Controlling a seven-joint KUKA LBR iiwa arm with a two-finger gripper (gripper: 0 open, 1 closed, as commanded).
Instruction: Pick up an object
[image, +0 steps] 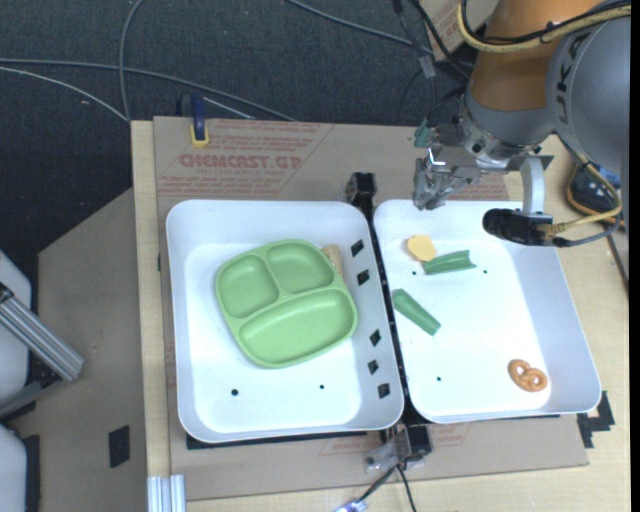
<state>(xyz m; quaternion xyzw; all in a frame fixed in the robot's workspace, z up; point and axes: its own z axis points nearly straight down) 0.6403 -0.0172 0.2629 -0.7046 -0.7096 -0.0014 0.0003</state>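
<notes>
My jaws (430, 196) hover over the right bin's (560, 330) far rim, I cannot tell their opening, yellow piece (421, 247) just below, green tray (286, 302) in left bin (195, 330)

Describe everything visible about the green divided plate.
The green divided plate is pale green, plastic-looking, roughly rectangular with rounded corners. It has three compartments: two small ones on the far side, one large on the near side. It lies flat, turned slightly askew, in the left bin. A small tan object sits against its far right corner.
</notes>
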